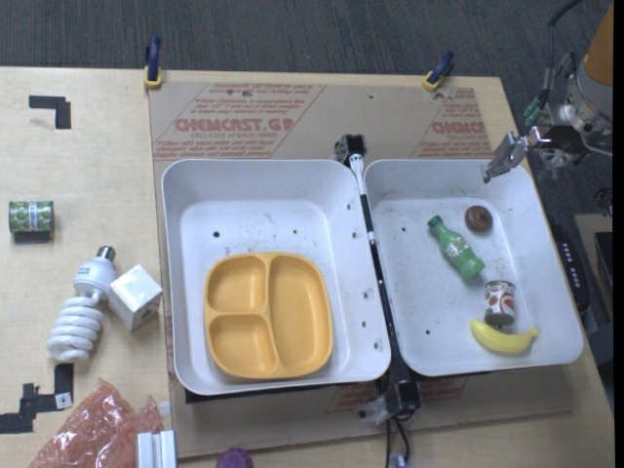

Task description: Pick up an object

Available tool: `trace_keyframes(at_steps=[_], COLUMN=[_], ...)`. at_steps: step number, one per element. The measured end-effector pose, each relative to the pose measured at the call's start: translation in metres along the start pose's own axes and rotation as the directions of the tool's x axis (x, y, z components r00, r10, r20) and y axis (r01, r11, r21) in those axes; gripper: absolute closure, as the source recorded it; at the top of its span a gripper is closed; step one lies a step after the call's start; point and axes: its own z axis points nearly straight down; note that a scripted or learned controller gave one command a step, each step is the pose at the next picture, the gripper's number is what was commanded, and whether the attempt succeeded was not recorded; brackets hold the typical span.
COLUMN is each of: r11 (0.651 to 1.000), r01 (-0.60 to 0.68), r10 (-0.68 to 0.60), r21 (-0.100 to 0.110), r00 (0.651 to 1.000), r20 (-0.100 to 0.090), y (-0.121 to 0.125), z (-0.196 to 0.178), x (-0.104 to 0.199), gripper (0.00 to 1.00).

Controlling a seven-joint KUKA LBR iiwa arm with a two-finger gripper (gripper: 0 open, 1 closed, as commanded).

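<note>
The right bin (429, 344) holds a green bottle (456, 248) lying on its side, a small brown round object (478, 218), a red-and-white can (499, 303) and a yellow banana (503, 337). My gripper (504, 157) hangs over the bin's far right corner, above and to the right of the brown object. It touches none of them and carries nothing. A yellow divided plate (268, 314) lies in the left bin (185, 222).
Outside the bins, on the bench at the left, are a green can (30, 217), a spiral light bulb (80, 305), a white cube (135, 295) and a pink mesh bag (93, 427). Clamps (152, 61) hold the board's far edge.
</note>
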Motion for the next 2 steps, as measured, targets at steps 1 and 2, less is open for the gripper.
trace_keyframes(at_steps=[1,2], r11=[1.000,1.000], r01=[-0.002,-0.004], r10=[0.002,0.004], r21=[0.000,-0.006], r00=[1.000,1.000], r20=[-0.001,0.002], y=[-0.017,-0.016], z=[0.177,0.165], x=[-0.022,-0.023], gripper=[0.00,1.00])
